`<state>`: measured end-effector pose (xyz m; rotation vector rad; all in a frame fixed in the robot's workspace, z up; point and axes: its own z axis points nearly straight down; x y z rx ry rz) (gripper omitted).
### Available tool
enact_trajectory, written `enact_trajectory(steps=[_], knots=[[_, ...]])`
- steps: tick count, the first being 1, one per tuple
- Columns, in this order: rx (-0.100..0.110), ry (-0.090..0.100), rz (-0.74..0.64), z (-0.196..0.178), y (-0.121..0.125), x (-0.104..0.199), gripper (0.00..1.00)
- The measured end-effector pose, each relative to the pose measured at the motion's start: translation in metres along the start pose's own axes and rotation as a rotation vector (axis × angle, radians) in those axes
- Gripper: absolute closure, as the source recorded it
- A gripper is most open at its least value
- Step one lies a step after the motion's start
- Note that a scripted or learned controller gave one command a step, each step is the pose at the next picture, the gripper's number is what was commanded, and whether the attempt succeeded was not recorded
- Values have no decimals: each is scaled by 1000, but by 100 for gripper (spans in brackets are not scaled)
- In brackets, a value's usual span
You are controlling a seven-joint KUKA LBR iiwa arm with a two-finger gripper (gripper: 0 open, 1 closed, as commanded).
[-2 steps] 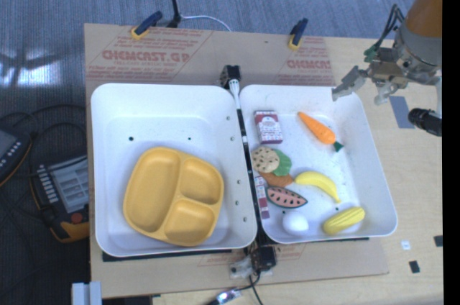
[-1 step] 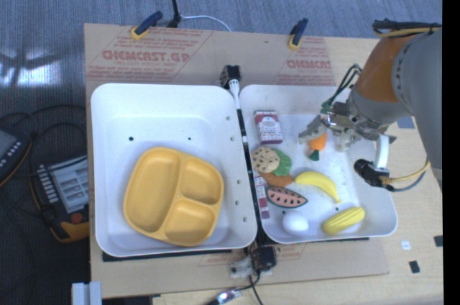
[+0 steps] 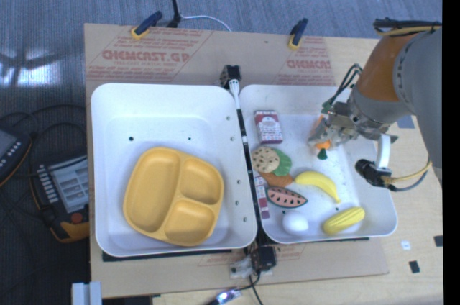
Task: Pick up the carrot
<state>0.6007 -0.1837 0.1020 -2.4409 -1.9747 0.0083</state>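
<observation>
- The gripper (image 3: 325, 140) hung low over the right bin (image 3: 374, 221), its jaws' state impossible to tell.
- The carrot (image 3: 323, 149) showed orange directly beneath, above the banana (image 3: 320, 183).

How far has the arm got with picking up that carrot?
Done: the arm has reached into the right bin, and its gripper is right at the carrot, whose orange shows just beneath it. In hand: closing on it, though I cannot tell whether the carrot is gripped. Left: lifting it away from the banana and the other toy foods.
</observation>
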Motion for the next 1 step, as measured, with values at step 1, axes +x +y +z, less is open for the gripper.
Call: enact_trajectory(steps=[1], knots=[[-17, 5, 78, -110, 53, 94, 100]])
